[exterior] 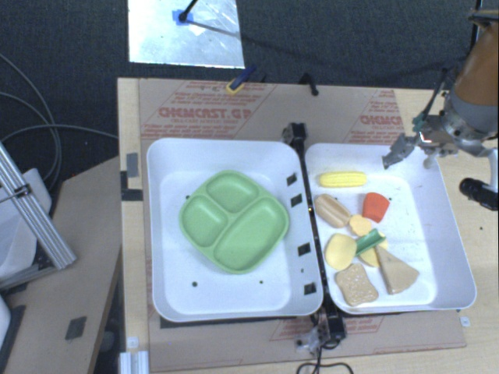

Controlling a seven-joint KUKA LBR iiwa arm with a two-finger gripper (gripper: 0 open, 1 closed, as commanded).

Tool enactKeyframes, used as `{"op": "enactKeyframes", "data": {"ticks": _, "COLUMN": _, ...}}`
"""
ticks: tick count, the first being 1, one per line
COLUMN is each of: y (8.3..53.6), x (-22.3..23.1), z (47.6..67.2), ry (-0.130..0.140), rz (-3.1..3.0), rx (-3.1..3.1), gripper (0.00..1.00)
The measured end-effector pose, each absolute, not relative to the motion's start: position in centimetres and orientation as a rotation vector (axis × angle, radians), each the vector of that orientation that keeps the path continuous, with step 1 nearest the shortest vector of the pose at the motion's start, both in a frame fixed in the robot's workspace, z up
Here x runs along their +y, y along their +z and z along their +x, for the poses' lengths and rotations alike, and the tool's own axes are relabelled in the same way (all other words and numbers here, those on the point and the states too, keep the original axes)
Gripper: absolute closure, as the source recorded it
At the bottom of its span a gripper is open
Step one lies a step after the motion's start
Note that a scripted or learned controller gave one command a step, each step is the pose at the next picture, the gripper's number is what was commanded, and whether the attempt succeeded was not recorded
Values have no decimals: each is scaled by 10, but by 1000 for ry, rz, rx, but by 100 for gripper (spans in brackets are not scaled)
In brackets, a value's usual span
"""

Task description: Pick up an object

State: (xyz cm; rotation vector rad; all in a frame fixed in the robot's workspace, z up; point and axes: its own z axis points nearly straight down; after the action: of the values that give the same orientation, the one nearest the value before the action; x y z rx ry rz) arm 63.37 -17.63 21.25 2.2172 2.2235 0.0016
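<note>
Overhead, at the far right corner of the right bin (451,232): the gripper (409,158), hanging above the bin's back rim, with its two fingers spread apart and gripping nothing. Above it, the grey arm (475,111) with the orange band (479,72), reaching in from the right. Below and to the left of the gripper, well apart from it, on the bin floor: a cluster of toy foods. Farthest back, a yellow corn cob (341,179) lying crosswise. Nearer, a red piece (376,206) just beside a tan hot-dog roll (332,210). Touching the roll's near end, a small yellow lump (361,225). Nearer still, a pale yellow round piece (340,251), with a green-and-yellow stick (369,241) lying tilted against it. Along the near edge, a tan wedge (397,271) and a slice of brown bread (357,284), side by side. Across the divider, in the left bin (226,148): a green divided plate (234,220), lying flat near the middle, turned at a slant.
</note>
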Motion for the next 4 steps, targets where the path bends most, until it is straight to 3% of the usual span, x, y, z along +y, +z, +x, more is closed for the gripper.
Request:
{"op": "enactKeyframes", "data": {"ticks": 1, "y": 77, "x": -143, "z": 615, "ry": -4, "rz": 2219, "rx": 2233, "gripper": 0}}
{"op": "enactKeyframes", "data": {"ticks": 2, "y": 96, "x": -146, "z": 618, "ry": 5, "rz": 2213, "rx": 2225, "gripper": 100}}
{"op": "enactKeyframes", "data": {"ticks": 3, "y": 84, "x": -124, "z": 582, "ry": -1, "rz": 2223, "rx": 2223, "gripper": 100}}
{"op": "enactKeyframes", "data": {"ticks": 4, "y": 85, "x": -117, "z": 624, "ry": 6, "rz": 2211, "rx": 2225, "gripper": 100}}
